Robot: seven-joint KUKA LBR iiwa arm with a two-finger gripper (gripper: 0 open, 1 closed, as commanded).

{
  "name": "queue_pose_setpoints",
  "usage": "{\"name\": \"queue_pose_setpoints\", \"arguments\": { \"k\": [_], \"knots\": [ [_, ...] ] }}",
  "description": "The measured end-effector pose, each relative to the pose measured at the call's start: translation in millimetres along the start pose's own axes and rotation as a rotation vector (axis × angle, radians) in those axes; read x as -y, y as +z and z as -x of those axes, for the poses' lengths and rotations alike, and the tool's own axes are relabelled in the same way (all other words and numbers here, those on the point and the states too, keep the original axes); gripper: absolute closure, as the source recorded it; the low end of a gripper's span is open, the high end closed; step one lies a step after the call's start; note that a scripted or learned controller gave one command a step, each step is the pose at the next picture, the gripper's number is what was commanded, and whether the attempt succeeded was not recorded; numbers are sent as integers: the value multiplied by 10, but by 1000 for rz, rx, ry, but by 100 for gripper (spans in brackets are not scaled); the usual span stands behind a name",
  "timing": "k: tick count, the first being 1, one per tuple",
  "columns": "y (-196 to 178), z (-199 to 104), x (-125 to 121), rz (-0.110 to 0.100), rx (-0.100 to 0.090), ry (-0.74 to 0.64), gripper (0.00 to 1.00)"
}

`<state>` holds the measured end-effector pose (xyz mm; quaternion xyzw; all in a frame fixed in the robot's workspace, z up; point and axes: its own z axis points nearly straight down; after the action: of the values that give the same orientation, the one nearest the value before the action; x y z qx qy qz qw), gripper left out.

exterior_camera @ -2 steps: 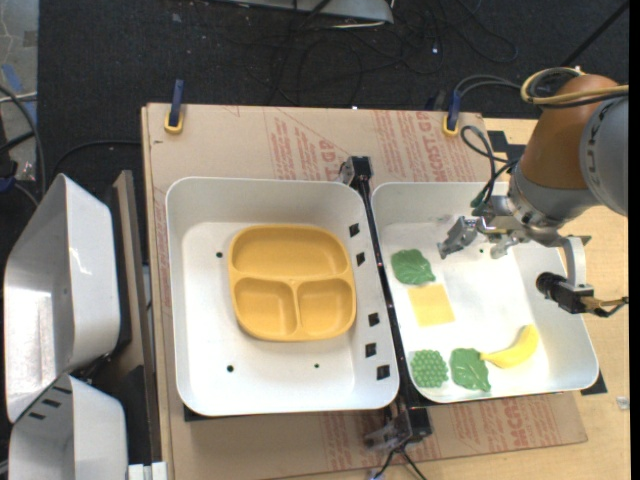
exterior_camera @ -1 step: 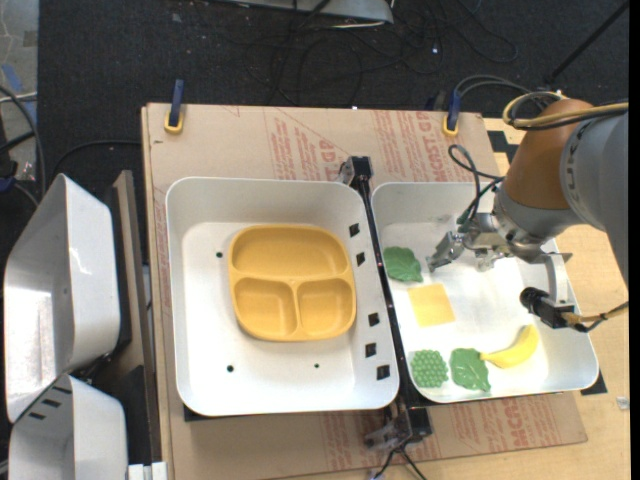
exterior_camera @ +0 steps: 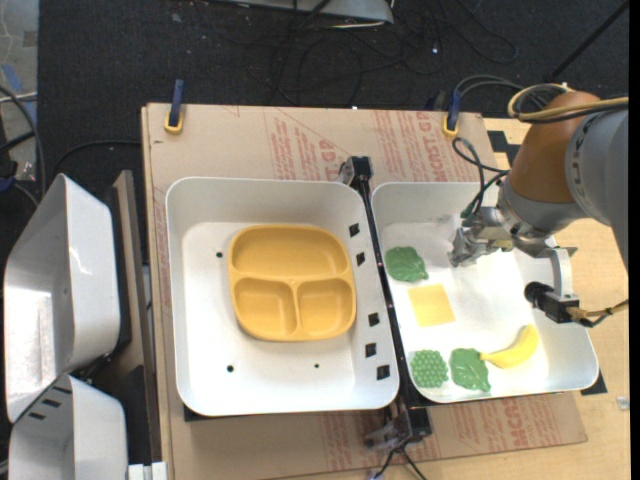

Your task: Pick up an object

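Nearest the camera, along the front wall of the right bin (exterior_camera: 575,383), lay three small toy foods in a row: a bumpy green broccoli piece (exterior_camera: 429,368), a smoother green leafy piece (exterior_camera: 469,369) just beside it, and a yellow banana (exterior_camera: 512,349). The banana was a curved, glossy plastic shape; its long axis ran at a slant, one tip pointing toward the bin's front wall next to the leafy piece, the other rising toward the bin's right wall. Behind the banana, toward the bin's middle, a flat yellow square of cheese (exterior_camera: 433,305) lay by itself, and farther back a rounded green lettuce-like piece (exterior_camera: 405,264) sat near the bin's left wall. Bare white floor stretched between the banana and the bin's back wall.

The tool (exterior_camera: 470,240) hung over the back half of the right bin, beside the lettuce-like piece and well apart from the banana; whether it was spread or pressed together could not be told. The left bin (exterior_camera: 190,268) carried a smooth yellow divided plate (exterior_camera: 293,281) with three compartments. Both bins rested on a brown cardboard-covered counter (exterior_camera: 300,133).
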<state>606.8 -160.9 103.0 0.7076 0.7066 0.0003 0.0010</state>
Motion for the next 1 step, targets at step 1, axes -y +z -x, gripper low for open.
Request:
{"name": "queue_pose_setpoints", "arguments": {
  "k": [1],
  "knots": [
    [-636,38,5,5,1,0,100]
  ]
}}
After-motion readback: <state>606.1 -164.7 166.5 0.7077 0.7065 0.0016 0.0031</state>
